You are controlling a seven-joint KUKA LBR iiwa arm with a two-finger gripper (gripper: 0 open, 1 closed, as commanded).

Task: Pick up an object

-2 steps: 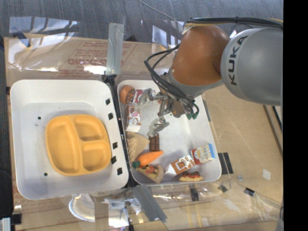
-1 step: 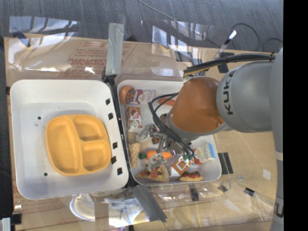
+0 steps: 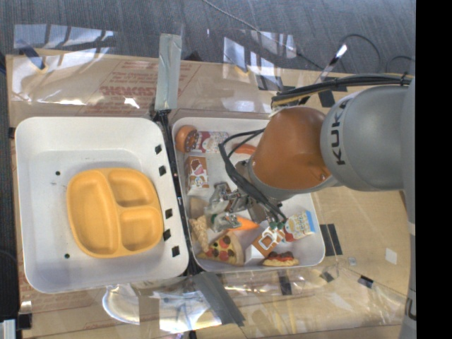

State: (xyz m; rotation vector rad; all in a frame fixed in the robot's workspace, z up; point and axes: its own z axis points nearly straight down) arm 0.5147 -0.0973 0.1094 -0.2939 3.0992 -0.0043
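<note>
My gripper hangs low in the right bin, below the orange wrist band, among a pile of toy food. Right beside it lies an orange carrot, and a pizza slice sits just in front of it. A waffle piece and a small milk carton lie to its right. At the bin's far end are a brown bun, a small packet and a cracker box. The arm hides the bin's middle.
The left bin holds a yellow divided plate. A grey tape strip runs up from the gap between the bins. Cables trail behind the arm at the upper right. Clear plastic sheeting covers the bench around the bins.
</note>
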